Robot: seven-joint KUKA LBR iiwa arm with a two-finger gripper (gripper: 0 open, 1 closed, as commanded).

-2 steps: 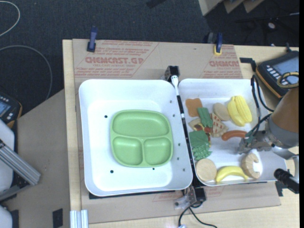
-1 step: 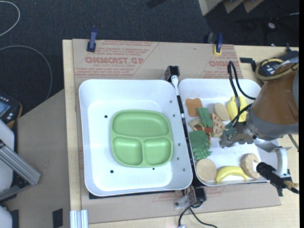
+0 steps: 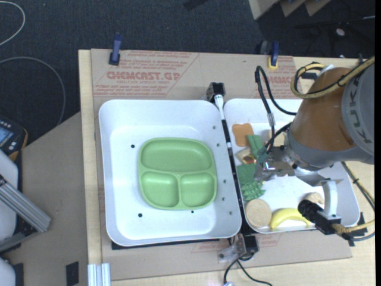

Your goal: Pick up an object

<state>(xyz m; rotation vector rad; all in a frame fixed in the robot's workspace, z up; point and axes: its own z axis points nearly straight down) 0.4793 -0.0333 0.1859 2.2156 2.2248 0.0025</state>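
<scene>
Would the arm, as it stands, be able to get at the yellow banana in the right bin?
Probably yes: the banana lies uncovered at the near edge of the right bin, just below the gripper, beside a round tan piece.

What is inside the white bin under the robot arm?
The right bin holds a yellow banana, a tan round disc, green pieces and an orange piece. The arm hides the rest.

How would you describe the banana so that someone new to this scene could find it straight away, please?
Start at the right-hand white bin, the one the arm reaches into, and look along its near edge. The banana lies there, just right of a round tan disc. It is the only yellow, curved item in that bin.
</scene>
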